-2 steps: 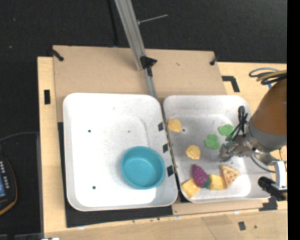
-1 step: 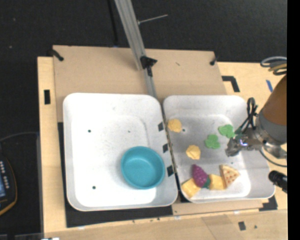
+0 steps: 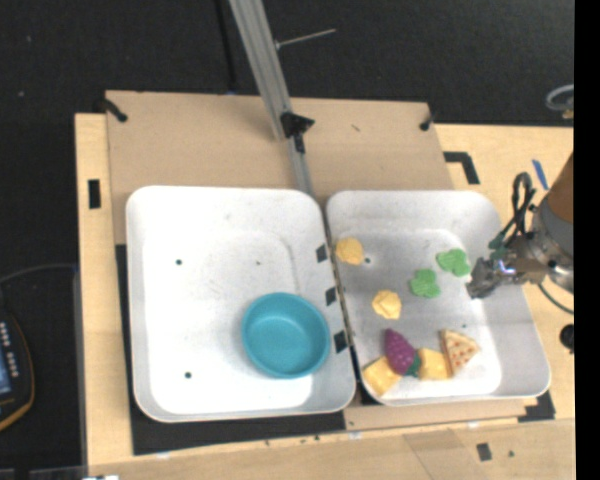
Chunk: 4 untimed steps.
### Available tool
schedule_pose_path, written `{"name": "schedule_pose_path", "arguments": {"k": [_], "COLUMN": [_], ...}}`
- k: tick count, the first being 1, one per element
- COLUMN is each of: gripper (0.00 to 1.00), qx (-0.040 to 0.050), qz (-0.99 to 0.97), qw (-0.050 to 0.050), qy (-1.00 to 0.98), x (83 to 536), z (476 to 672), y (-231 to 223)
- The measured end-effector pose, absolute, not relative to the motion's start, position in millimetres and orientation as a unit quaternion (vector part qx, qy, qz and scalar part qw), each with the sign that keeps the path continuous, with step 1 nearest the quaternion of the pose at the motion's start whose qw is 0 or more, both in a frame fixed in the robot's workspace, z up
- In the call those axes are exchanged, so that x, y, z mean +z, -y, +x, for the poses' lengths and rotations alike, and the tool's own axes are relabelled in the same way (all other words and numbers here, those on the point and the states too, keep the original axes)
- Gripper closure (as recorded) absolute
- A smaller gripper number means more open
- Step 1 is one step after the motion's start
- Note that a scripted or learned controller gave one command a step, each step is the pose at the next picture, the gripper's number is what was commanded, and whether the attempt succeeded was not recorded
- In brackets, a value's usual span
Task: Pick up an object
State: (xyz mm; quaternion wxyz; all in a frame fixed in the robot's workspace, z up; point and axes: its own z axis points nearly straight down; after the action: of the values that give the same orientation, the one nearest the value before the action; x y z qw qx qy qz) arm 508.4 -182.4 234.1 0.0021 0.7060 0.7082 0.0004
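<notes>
The right bin [image 3: 500, 368] holds several small toy foods: a yellow piece [image 3: 350, 252] at its upper left, two green pieces [image 3: 453, 262] [image 3: 425, 284], another yellow piece [image 3: 386, 304], a purple piece [image 3: 400, 350], a yellow block [image 3: 381, 375] and a pizza-like slice [image 3: 460, 349]. My gripper [image 3: 483, 280] hangs over the right side of this bin, just right of the green pieces and above the slice. I see nothing held in it.
A blue bowl [image 3: 284, 334] sits in the left bin [image 3: 180, 228], near its lower right corner. A slanted metal pole [image 3: 263, 58] rises behind the bins. The arm enters from the right edge over the right bin's rim.
</notes>
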Motion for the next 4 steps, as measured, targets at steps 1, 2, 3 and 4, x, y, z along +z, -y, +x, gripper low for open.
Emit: {"name": "schedule_pose_path", "arguments": {"k": [1,2,3,4], "gripper": [1.00,1.00,1.00,1.00], "qx": [0.0020,0.0011,0.0013,0.0007], "qz": [0.704,0.704,0.704,0.704], "qw": [0.002,0.000,0.000,0.000], "qy": [-0.710,-0.710,-0.710,-0.710], "x": [245.5,243.7,245.9,236.3], "z": [513.3,510.1,508.5,522.8], "y": [133.7,77.0,27.9,-26.8]}}
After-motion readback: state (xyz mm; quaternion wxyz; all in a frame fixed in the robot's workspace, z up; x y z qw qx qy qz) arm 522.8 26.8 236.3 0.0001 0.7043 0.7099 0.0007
